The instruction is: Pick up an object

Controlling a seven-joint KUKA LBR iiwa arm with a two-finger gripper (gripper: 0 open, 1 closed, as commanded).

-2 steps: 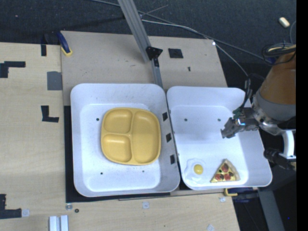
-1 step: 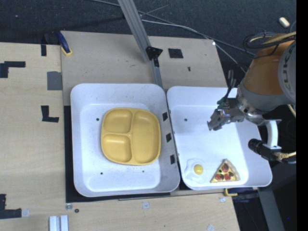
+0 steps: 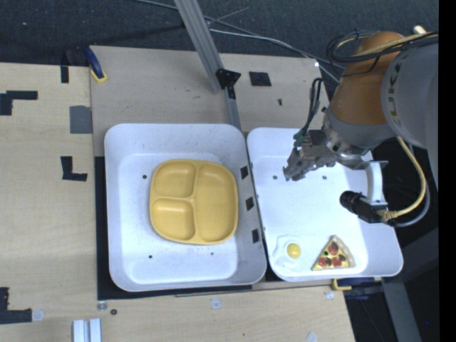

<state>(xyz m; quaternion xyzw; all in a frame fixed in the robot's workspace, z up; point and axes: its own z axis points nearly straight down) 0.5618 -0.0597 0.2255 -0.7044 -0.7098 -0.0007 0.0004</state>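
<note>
The gripper (image 3: 294, 171) hangs over the upper left part of the right bin (image 3: 377, 262), its dark fingers pointing down and to the left, close above the white floor. From up here I can't make out how far the fingers are parted, and nothing shows between them. Behind it the wrist rises to the orange band (image 3: 363, 84) and then to the grey body of the arm (image 3: 420, 95), which fills the upper right of the frame. A black and yellow cable (image 3: 370, 209) loops down beside the wrist over the middle of the same bin.

Down in the lower part of the right bin lie a toy fried egg (image 3: 291, 251) and, just beside it to the right, a toy pizza slice (image 3: 333, 255); both are well apart from the gripper.

The left bin (image 3: 125, 212) holds a yellow divided plate (image 3: 194, 201) lying flat near its centre, three compartments facing up. Between the bins at the top a grey metal strut (image 3: 203, 38) slants up toward the upper middle of the frame, over the wooden bench (image 3: 43, 212)
</note>
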